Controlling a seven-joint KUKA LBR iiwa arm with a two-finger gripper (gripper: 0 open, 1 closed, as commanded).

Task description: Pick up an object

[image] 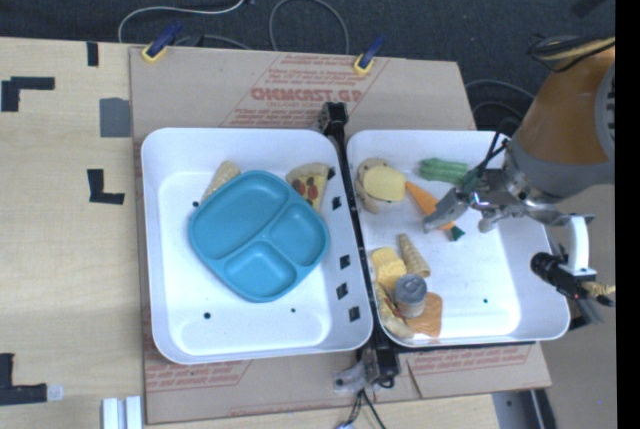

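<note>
reach stage: the arm's fingers (pixel 462 213) hang over the right bin (pixel 500 317), apart and holding nothing.
the left bin (pixel 170 247) carries a blue tray (pixel 260 234); the right bin's far edge has a green piece (pixel 443 168) and carrot (pixel 421 198) close under the fingers, so a short descent there should do; its near-right floor looks bare.

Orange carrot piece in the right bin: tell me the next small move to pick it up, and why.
Probably ease the end effector slightly left and down. It hovers in the right bin, just right of the orange carrot piece and below the green piece, and nothing shows between its fingers.
</note>
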